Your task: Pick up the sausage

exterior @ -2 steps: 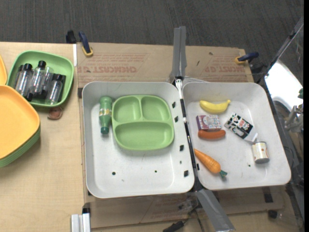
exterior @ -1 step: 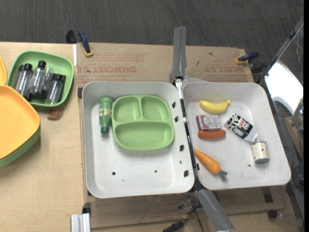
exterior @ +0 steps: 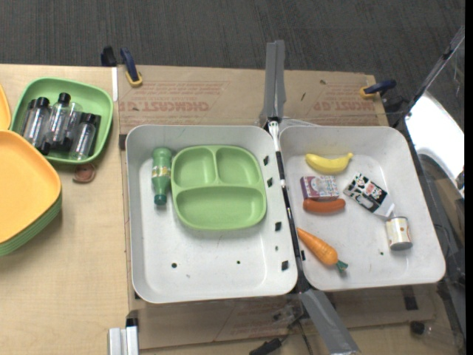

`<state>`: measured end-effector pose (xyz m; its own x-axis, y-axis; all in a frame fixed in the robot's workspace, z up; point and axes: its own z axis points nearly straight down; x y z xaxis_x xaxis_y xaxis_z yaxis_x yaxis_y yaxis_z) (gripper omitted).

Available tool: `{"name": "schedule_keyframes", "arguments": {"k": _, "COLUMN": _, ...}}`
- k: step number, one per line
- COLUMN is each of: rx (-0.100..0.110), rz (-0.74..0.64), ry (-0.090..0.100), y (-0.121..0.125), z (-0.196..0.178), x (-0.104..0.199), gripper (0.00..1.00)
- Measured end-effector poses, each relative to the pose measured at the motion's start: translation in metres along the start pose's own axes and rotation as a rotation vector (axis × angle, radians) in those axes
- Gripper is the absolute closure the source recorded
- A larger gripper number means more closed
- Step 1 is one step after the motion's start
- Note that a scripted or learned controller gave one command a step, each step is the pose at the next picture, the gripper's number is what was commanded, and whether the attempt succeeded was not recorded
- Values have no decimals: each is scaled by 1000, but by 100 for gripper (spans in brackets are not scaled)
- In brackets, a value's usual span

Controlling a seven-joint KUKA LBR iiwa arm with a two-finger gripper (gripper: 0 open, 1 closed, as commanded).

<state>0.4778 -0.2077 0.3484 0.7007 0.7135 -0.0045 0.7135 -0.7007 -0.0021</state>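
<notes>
Looking into the right white bin point(exterior: 414, 268), you find the reddish-orange sausage point(exterior: 324, 205) lying flat near its middle, just below a small pink carton point(exterior: 319, 188) and perhaps touching it. A yellow banana point(exterior: 329, 161) lies above them, an orange carrot point(exterior: 319, 248) below. The left white bin point(exterior: 207, 276) holds a green divided plate point(exterior: 219, 187). You cannot tell the state of the fingers from this view.

Sausage point(exterior: 324, 205) beside small carton point(exterior: 320, 188)

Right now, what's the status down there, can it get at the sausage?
Sausage lying flat in right bin. Small carton pressed against its far side. Banana beyond, carrot nearer, both apart from it. Top side open.
</notes>
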Motion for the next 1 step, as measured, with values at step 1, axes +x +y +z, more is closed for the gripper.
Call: {"name": "schedule_keyframes", "arguments": {"k": 1, "rx": 1, "rz": 135, "ry": 0, "y": 30, "z": -18, "x": 19, "gripper": 100}}
